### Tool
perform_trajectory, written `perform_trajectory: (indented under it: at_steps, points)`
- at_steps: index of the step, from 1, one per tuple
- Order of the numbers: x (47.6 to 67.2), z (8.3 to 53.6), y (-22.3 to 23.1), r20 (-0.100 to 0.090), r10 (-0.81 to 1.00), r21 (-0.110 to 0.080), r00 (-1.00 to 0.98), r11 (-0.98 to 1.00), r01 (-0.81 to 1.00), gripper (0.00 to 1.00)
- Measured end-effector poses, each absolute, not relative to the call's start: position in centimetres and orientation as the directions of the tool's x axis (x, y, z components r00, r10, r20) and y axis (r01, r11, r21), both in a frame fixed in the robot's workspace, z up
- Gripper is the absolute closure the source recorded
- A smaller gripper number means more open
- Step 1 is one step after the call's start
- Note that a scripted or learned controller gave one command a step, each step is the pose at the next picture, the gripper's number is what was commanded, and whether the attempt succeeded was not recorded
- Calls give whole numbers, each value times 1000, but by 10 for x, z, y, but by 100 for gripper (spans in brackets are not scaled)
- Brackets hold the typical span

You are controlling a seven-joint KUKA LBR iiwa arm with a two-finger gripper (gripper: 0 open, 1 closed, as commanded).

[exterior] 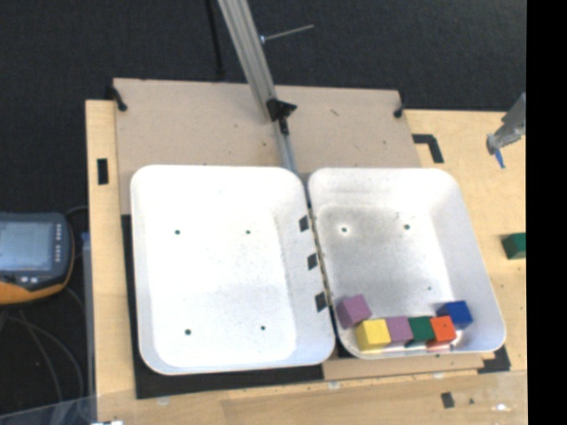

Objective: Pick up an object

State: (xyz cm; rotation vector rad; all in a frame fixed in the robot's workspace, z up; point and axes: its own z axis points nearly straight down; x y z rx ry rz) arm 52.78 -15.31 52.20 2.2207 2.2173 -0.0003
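Note:
Several small blocks lie along the near edge of the right bin [461,211]: a purple block [353,309], a yellow block [374,333], a second purple block [400,329], a green block [420,330], an orange block [442,329] and a blue block [454,313]. At the far right edge of the view, a grey piece of my gripper [508,129] with a blue tip hangs over the bench, beyond the right bin's far right corner and well away from the blocks. Nothing is seen held in it.
The left bin [151,264] sits beside the right one. A slanted aluminium pole [257,69] runs down to the gap between the bins. A small green object [515,244] rests on the bench right of the right bin. A pendant [31,255] lies at the left.

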Motion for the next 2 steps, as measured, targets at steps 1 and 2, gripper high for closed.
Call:
perform_trajectory:
  at_steps: [1, 2]
  points:
    - [543, 548, -165, -3, 1000, 5, 2, -2, 1000, 0]
    - [552, 547, -186, -3, 1000, 3, 2, -2, 1000, 0]
